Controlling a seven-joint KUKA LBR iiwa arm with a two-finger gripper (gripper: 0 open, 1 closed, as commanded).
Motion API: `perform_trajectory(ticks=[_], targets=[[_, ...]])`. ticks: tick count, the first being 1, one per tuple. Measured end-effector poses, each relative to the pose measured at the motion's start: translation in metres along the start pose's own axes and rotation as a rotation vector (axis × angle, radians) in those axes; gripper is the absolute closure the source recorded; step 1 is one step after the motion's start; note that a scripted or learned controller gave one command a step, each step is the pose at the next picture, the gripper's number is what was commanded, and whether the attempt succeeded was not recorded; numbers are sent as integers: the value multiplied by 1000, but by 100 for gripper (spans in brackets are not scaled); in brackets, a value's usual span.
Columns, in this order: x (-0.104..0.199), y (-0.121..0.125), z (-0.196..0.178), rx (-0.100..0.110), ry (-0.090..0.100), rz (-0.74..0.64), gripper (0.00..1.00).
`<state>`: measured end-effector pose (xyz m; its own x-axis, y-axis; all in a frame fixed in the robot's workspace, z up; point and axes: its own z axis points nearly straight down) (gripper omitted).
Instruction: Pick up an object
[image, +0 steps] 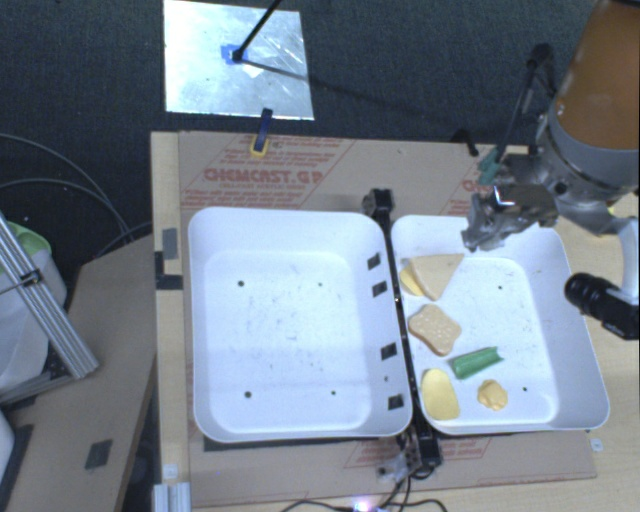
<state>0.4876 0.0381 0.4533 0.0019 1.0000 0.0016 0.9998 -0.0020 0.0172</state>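
The claw (487, 238) hangs over the far edge of the right-hand shallow white bin (560, 405), its tips pointing down; how wide it stands cannot be told at this slant, and nothing shows in its grip. Just below and to the left of it lies the pale yellow wedge of cheese-like plastic (436, 274), flat on the bin floor and the nearest candidate for a pick, so the arm seems poised for a descent there. Beyond that, further down the bin, sits the tan, toast-shaped piece (434, 328), then the green bean-like stick (474, 361), the yellow oval piece (439, 394) and the small yellow lump (491, 395), all loosely scattered and mostly apart, which leaves room around each. Farthest to the left, across the black hinged clips, sits the left-hand white bin (215, 300) on the bench (300, 165).
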Motion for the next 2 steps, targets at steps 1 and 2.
perform_trajectory(ticks=[1,2], targets=[[23,-1,37,16,-1,-8,100],[45,-1,34,14,0,-8,100]])
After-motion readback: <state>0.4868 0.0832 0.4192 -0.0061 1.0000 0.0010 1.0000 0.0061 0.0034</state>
